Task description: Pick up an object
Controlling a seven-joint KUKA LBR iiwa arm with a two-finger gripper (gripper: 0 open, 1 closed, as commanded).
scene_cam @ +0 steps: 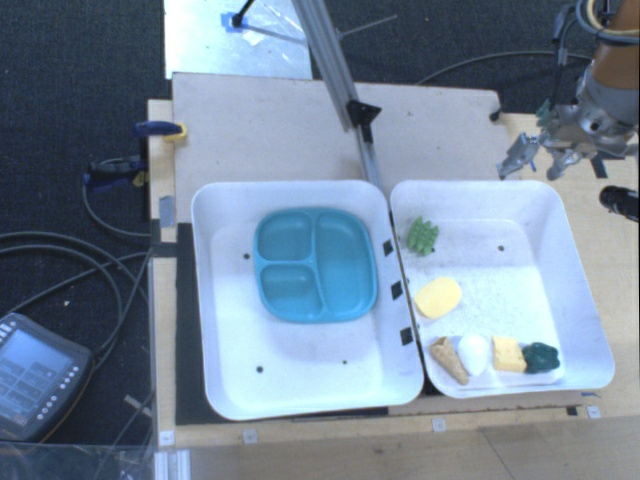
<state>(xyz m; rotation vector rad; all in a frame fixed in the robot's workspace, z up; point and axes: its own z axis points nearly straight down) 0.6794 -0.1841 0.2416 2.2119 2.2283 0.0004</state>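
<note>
1. My gripper (537, 158) hangs above the far edge of the right bin (575, 258), near its upper right corner, with the orange band of the arm (612, 63) above it. I judge the pick as barely begun: nothing is lifted, and everything I could take lies in the bin.
2. The fingers (517, 156) look spread apart with nothing between them; they are small here, so I say that with some caution.
3. The candidates all sit in the right bin. A green leafy piece (422, 235) lies near its left wall, toward the far side. A yellow rounded piece (438, 297) lies nearer to me, also by the left wall.
4. Along the near wall runs a row: a tan cone (448, 359), a white egg-like piece (473, 352), a yellow block (508, 354) and a dark green piece (541, 357), packed close, some touching.
5. The yellow rounded piece has its long axis running left to right, tilted slightly up toward the right. The cone points toward the near edge.
6. The left bin (225, 368) holds a blue divided plate (316, 265).
7. What is left: travel over a piece, descend, close, lift.
</note>
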